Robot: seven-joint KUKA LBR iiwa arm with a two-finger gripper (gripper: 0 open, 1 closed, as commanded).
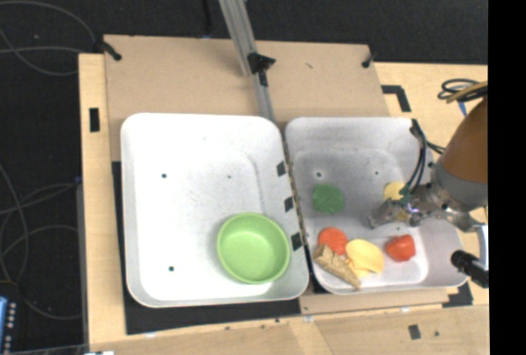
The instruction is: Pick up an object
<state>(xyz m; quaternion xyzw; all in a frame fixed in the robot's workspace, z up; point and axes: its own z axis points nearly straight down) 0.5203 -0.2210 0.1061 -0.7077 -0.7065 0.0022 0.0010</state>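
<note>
The right bin [353,140] holds several small objects. A flat green piece [329,199] lies near its middle. Along the front are an orange-red piece [332,238], a yellow piece [366,255], a tan wedge [335,265] and a red piece [401,247]. My gripper [393,212] hangs low over the right side of this bin, just above and behind the red piece. A small yellow object [394,191] shows right beside the gripper's far side; whether it is held is unclear.
The left bin [189,172] holds a green bowl [253,247] near its front right corner. A slanted metal pole [234,8] rises behind the bins. The arm's orange band [470,149] sits over the right bin's right rim.
</note>
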